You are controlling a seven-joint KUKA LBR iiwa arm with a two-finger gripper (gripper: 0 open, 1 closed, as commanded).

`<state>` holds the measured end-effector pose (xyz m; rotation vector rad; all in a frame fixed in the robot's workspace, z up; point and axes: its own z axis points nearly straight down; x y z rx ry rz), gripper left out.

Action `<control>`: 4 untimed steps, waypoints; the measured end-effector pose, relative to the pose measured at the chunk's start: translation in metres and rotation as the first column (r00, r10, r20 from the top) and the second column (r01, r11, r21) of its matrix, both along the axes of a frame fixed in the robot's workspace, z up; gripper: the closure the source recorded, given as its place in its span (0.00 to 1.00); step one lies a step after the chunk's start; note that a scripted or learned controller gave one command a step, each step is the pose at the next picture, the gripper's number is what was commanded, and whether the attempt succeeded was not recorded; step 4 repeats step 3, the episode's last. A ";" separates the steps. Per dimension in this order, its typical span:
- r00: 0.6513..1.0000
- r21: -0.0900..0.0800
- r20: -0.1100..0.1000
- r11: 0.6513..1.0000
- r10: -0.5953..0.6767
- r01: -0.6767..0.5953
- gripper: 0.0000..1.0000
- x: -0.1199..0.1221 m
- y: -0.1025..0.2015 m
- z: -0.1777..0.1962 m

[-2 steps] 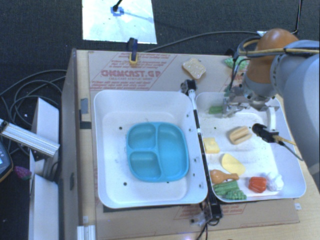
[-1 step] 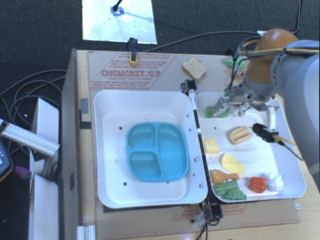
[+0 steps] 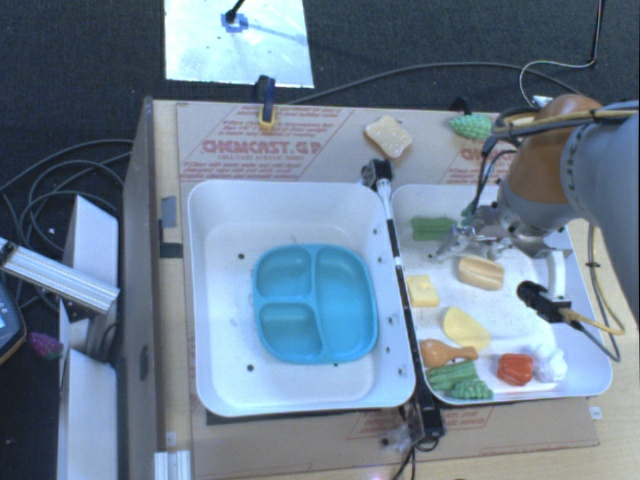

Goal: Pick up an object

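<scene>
The gripper (image 3: 468,236) is hovering low in the right bin (image 3: 590,373); whether it is grasping anything I cannot tell. It is sitting just beside the green block (image 3: 431,227) and above the tan piece (image 3: 480,272). Judging by this, the approach is underway; next it needs centring over one item.

One camera sits up high over the tabletop (image 3: 300,148) and looks down at a slant. It is far enough back to take in both white bins, the left bin (image 3: 215,268) and the right bin (image 3: 580,368), side by side (plus some dark floor (image 3: 80,48) behind). The arm (image 3: 590,158) comes in from the right edge.
</scene>
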<state>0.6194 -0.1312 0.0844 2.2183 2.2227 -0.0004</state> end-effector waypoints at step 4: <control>1.000 0.002 0.003 1.000 0.002 -0.002 1.00 -0.069 0.086 0.101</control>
